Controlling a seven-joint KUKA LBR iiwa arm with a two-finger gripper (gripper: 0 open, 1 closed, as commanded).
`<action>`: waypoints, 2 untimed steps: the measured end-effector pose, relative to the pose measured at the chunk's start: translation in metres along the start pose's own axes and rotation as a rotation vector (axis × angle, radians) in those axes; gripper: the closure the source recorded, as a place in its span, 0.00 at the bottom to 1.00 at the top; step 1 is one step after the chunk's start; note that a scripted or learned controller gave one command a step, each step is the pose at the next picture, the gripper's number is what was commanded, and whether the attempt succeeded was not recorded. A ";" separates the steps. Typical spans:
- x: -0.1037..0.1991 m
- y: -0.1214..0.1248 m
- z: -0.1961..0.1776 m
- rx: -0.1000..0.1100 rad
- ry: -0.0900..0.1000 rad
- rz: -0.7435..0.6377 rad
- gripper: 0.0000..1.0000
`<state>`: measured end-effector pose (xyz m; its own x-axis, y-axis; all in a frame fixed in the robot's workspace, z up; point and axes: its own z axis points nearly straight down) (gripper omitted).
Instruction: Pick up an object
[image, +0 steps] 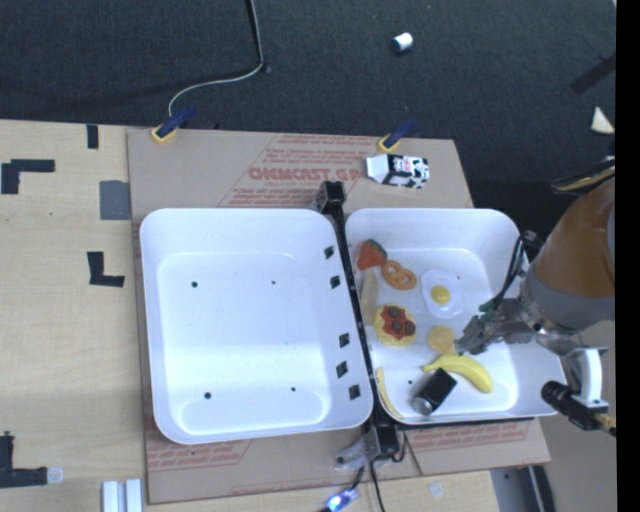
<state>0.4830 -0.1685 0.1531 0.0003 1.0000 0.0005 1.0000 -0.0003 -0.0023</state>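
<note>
Looking down at a slant, two shallow white bins of smooth plastic with rounded corners are sitting side by side on a brown cardboard sheet laid over the pale surface (60, 330). The left bin (165, 400) is showing four small dark dots on its floor.

The right bin (500, 232) is holding a scatter of small toy foods. A curved yellow banana (470, 372) is lying near the front, its long axis running from the upper left down to the lower right, with the lower-right tip pointing toward the bin's front corner. Just beside its left end a small black boxy block (434, 390) is resting, tilted. A white fried egg (441, 294) with a yellow yolk is lying flat near the middle. A round yellow piece with red topping (396, 324) is sitting to the left of it, and an orange-red piece (372, 255) is lying near the divider.

The grey arm with its orange band (585, 250) is reaching in from the right. The pincer (474, 336) is hovering just above the banana's upper end; how far apart it stands cannot be told, and nothing is seen held.
</note>
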 end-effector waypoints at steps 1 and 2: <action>0.008 0.000 0.002 0.001 0.000 -0.002 1.00; 0.014 0.000 -0.001 0.000 0.000 -0.002 1.00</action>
<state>0.4833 -0.1548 0.1546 -0.0018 1.0000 0.0009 1.0000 0.0018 -0.0021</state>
